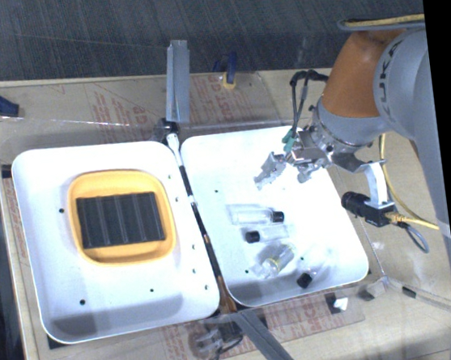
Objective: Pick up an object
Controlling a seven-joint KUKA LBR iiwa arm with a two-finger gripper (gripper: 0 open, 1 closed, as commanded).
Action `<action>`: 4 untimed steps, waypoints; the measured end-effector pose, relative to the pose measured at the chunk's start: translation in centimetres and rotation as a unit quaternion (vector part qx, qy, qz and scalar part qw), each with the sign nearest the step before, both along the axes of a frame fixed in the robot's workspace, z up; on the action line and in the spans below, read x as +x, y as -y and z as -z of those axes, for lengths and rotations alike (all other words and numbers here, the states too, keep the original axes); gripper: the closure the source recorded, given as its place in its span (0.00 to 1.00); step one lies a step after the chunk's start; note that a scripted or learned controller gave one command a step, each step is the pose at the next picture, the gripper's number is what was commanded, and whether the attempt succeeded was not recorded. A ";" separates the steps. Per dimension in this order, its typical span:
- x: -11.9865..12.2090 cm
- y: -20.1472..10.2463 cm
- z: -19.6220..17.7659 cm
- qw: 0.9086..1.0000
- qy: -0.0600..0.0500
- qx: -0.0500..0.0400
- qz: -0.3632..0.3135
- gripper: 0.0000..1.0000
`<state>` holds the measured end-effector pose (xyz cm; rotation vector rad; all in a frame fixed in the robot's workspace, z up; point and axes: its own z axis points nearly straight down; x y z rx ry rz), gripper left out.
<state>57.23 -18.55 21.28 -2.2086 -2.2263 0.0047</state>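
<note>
the gripper point(277, 166) hangs over the right bin point(346, 262) near its upper middle, reaching in from the right; its grip cannot be told. clear vials point(254, 212) lie below, nearer the bin's front edge.

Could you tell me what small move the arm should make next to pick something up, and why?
Probably shift the claw toward the near side of the right bin and lower it over the clear bottle with the black cap. The claw sits above bare bin floor, and that bottle appears to be the nearest object, lying apart from the other small items.
</note>
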 end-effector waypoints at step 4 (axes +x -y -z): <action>-1.6 -0.3 12.2 0.993 0.000 0.000 -0.117 0.00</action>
